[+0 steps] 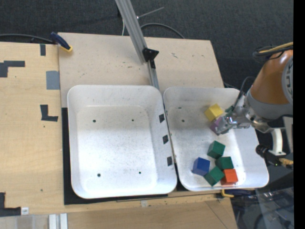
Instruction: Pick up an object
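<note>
Fingers (pixel 224 123), whose state cannot be told, are set at a purple block (pixel 218 125) just below a yellow block (pixel 214 111); only the purple one should be enclosed squarely.

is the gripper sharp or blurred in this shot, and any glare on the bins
Camera view: the gripper looks soft and smeared beside the yellow block; the blocks themselves have crisp edges. The white bins are bright and evenly lit, without hard glare spots, and shadows are faint.
</note>
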`<state>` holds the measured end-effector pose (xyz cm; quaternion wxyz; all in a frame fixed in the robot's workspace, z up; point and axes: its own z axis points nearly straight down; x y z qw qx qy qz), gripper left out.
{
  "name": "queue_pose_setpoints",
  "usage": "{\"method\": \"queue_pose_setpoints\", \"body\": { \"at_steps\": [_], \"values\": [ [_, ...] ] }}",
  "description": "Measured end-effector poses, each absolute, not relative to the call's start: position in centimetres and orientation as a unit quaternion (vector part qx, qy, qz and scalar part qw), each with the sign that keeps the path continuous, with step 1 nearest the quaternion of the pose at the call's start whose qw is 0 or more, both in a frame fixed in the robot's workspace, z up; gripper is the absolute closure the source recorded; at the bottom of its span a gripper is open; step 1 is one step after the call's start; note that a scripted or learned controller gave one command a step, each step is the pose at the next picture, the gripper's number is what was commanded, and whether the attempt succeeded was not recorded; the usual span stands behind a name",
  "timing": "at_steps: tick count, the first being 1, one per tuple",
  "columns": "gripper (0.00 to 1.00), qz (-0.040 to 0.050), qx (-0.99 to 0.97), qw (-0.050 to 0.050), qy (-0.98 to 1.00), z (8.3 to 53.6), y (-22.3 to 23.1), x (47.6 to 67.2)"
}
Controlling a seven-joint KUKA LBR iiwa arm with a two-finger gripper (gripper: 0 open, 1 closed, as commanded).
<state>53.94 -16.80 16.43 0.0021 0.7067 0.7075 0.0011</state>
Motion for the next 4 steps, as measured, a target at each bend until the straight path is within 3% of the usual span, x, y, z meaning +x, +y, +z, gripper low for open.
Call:
{"method": "queue_pose_setpoints", "body": {
  "at_steps": [2,4],
  "values": [
    [1.0,0.0007,0.707,0.001,0.708,24.2,-16.9,53.9],
    [1.0,-0.0001,0.705,-0.001,0.709,24.1,-6.5,55.7]
  ]
}}
